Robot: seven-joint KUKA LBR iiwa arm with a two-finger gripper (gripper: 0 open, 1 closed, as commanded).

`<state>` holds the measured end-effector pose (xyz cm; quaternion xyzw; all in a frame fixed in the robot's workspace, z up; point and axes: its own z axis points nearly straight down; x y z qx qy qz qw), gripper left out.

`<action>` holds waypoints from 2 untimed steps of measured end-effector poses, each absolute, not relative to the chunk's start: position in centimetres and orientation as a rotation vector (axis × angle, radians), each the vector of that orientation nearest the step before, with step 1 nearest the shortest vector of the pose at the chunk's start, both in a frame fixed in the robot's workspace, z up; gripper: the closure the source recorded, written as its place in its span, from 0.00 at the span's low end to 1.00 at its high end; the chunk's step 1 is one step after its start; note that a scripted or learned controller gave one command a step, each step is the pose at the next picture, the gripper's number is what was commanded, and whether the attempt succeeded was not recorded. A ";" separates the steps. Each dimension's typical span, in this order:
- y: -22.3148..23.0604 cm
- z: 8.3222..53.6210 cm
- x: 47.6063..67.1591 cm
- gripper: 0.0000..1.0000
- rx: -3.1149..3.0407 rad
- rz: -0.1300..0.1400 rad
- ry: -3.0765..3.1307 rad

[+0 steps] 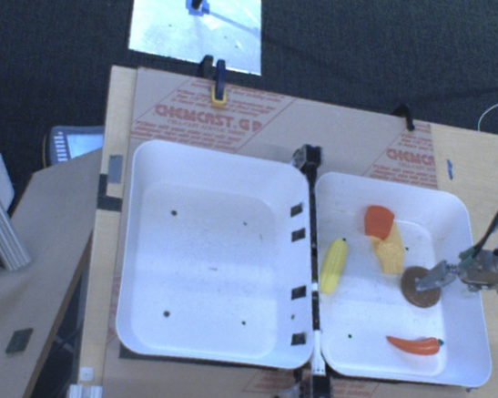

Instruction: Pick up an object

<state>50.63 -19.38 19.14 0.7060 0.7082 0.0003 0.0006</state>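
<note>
- A shallow white plastic bin [212, 262] is sitting on the left of the tabletop [269, 118].
- In the right white bin [367, 343], a yellow corn cob [333, 264], an orange block [378, 221], a yellow lump [391, 254], a brown round disc [420, 287] and a red-orange chili pepper [413, 344] are lying.
- The end effector [433, 276] is hovering over the disc; I cannot tell its grip.

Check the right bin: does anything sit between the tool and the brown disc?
Nothing visible does. The tool is right over the brown disc, near the right bin's right wall. The yellow block lies just up-left, beside the approach, not blocking it.
</note>
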 end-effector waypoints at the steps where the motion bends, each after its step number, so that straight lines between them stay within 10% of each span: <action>1: -20.6 19.7 61.3 0.00 2.204 0.009 2.223; 2: -20.3 27.9 65.7 0.00 2.204 0.010 2.220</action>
